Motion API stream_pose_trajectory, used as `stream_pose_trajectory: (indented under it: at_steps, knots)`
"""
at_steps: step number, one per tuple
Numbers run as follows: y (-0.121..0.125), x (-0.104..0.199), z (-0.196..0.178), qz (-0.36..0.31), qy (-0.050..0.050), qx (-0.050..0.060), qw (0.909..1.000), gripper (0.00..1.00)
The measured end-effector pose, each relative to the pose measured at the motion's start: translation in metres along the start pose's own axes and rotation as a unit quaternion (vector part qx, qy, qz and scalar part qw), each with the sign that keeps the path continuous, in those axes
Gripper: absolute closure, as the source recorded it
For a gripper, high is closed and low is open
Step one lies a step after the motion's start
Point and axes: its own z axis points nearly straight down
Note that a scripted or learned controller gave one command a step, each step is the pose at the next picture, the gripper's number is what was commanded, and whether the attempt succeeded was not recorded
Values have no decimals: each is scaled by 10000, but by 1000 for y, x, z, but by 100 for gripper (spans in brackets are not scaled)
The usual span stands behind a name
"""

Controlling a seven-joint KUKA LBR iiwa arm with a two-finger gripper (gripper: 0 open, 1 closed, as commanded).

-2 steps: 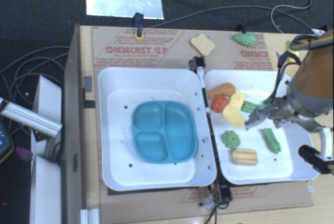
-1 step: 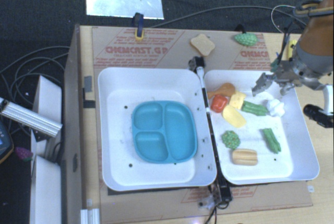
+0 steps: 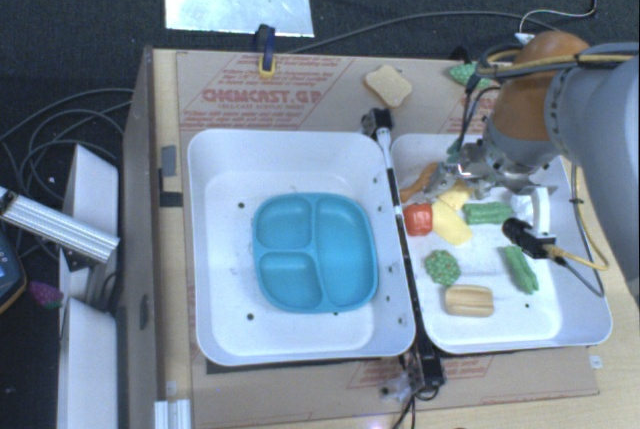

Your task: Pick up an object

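- We start at the near rim of the right-hand shallow white bin (image 3: 575, 322). A tan, loaf-shaped toy bread roll (image 3: 468, 299) lies there, well on the camera side of the gripper (image 3: 476, 167), with a knobbly green broccoli-like piece (image 3: 441, 267) just beyond it.
- Closer to the gripper we note a small red block (image 3: 418, 218), a pale yellow rounded piece (image 3: 451, 218), a flat green bar (image 3: 487, 212) and a darker green pod (image 3: 519, 268) lying off to the arm's side.
- The gripper hangs low over the far part of this bin, above an orange, carrot-like piece (image 3: 422, 180). We cannot tell how its fingers stand, and we see nothing held.
- In our judgement the pieces are light, rigid moulded plastic with smooth, slippery skins. The bread roll or the green bar would take best across the narrow width, at mid-length; the rounded yellow piece may squirt out.
- Away from the arm, the left-hand white bin (image 3: 215, 217) bears a blue divided plastic plate (image 3: 314, 251).
- Beyond both bins, a tan slice-shaped piece (image 3: 388, 86) rests on the brown cardboard sheet (image 3: 300, 87).
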Motion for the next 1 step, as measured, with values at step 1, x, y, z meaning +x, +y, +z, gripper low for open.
stream_pose_trajectory:
  at_steps: [1]
  knots:
    - [1,-2,-14,-4,-7,-5,10000,100]
